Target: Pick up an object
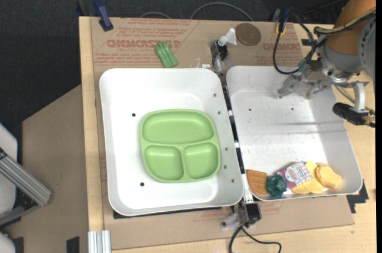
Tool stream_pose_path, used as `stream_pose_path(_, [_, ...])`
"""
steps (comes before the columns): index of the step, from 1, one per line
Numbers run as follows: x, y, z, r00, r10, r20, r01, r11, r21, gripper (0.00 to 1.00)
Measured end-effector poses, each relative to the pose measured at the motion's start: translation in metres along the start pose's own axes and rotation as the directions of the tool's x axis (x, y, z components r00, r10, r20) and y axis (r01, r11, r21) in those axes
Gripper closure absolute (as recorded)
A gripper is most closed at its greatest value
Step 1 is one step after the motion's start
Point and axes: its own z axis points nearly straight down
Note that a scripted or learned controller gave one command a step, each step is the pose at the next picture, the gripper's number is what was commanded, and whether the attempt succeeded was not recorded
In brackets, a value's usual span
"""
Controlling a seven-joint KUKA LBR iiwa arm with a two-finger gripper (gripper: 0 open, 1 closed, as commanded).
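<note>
Gripper (296,86) hangs at the far end of the right bin (298,126); finger spread cannot be judged. The object pile (295,179) sits clustered in that bin's near corner — well apart from it. Risk: a blind descent closes on bare floor — or, in the clutter, pinches two items.

Small toy foods (298,179) clustered along right bin's (286,126) near edge, touching.

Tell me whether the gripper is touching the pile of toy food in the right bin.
Apart. The camera view shows the gripper at the far end, the pile of toy food at the near edge.
</note>
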Motion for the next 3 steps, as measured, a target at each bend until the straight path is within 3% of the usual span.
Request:
stream_pose_path(1, [0.0,0.0,0.0,1.0,0.0,0.0,0.0,1.0,0.0,0.0])
stream_pose_path(2, [-0.005,0.002,-0.066,1.0,0.003,0.018,-0.002,1.0,-0.026,0.0])
stream_pose_path(3, [-0.003,-0.056,0.002,1.0,0.003,0.007,-0.003,1.0,-0.013,0.0])
